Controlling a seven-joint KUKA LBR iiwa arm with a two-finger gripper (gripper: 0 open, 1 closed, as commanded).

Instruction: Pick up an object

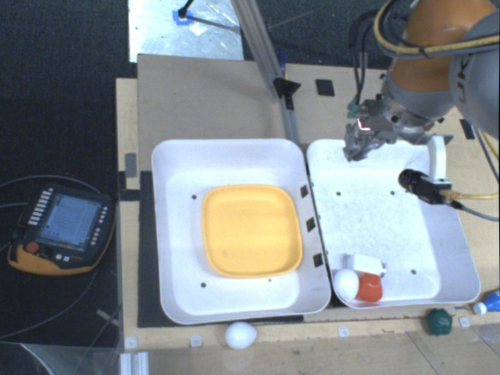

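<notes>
Yellow plate [252, 231], square with rounded corners, flat in the middle of the left white bin [168, 209], left of frame centre. Right white bin [391, 209] just beside it, touching it rim to rim down the centre of the frame.

Three small things to pick, huddled in the right bin's lower left corner, low in the frame and right of centre: white egg [345, 281] against the corner wall, red ball [370, 288] touching it on the right, white block [366, 263] just above both and touching them.

Grey arm [476, 76] with orange band [437, 22] in from the upper right. Fingers [357, 148] dark, pointing down over the top left corner of the right bin, close to its upper rim and well apart from the three things. Open or closed: cannot tell from this angle.

Outside the bins, on the brown tabletop [203, 100]: second egg [241, 334] just below the left bin's lower rim, dark green ball [438, 321] near the right bin's lower right corner, small black square [325, 87] above the right bin. Slanted metal pole [258, 37] from the top of the frame down to the bins' upper corners. Handheld control pad [58, 231] with lit screen on the dark floor at the left of the frame.
</notes>
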